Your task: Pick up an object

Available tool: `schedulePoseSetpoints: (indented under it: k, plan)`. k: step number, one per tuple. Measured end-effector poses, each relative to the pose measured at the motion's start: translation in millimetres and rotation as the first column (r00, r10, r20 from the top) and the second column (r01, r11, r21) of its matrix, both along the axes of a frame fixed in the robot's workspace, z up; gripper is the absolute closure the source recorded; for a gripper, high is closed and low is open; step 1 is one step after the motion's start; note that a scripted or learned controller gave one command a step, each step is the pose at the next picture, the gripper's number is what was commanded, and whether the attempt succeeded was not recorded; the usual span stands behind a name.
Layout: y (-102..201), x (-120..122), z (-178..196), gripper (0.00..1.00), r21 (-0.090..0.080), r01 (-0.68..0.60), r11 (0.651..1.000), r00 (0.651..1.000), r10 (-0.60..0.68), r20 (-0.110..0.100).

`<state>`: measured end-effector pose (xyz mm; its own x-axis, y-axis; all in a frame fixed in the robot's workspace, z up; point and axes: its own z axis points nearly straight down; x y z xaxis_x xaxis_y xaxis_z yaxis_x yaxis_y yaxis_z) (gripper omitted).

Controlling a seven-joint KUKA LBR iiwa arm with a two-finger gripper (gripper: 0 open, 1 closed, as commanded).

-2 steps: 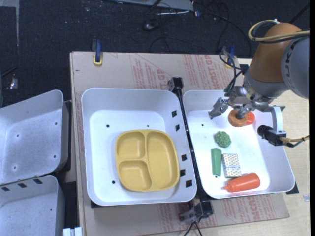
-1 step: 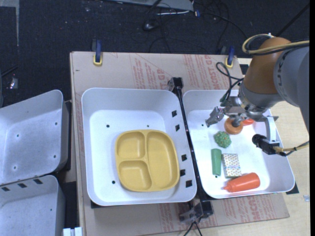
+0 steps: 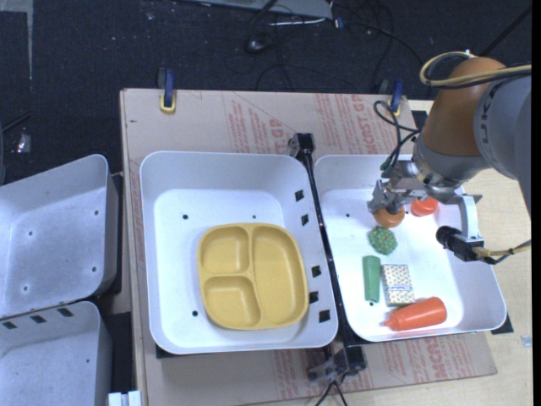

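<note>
Nearest the lens an orange carrot-shaped toy (image 3: 416, 313), then a patterned packet (image 3: 397, 283), green stick (image 3: 371, 278) and green lump (image 3: 383, 240); farther up the right bin (image 3: 486, 299), tool (image 3: 390, 205) over a small orange ball (image 3: 389, 216), spread or pinched impossible to tell; risk of a glancing touch rolling it into the lump.

Two white bins here: the left bin (image 3: 161, 227) and the right bin (image 3: 482, 299). One yellow divided tray (image 3: 252, 274). Five small objects: an orange ball (image 3: 389, 217), a green knobbly ball (image 3: 383, 240), a green stick (image 3: 371, 278), a patterned packet (image 3: 397, 283), an orange-red bottle (image 3: 417, 313).
</note>
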<state>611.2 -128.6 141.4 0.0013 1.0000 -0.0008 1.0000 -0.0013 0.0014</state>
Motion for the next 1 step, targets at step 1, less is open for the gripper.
schedulePoseSetpoints:
  k: [1]
  plan:
    - [9.2,-3.9,54.3,1.00,0.000,-0.004,1.000,1.000,0.004,0.004]
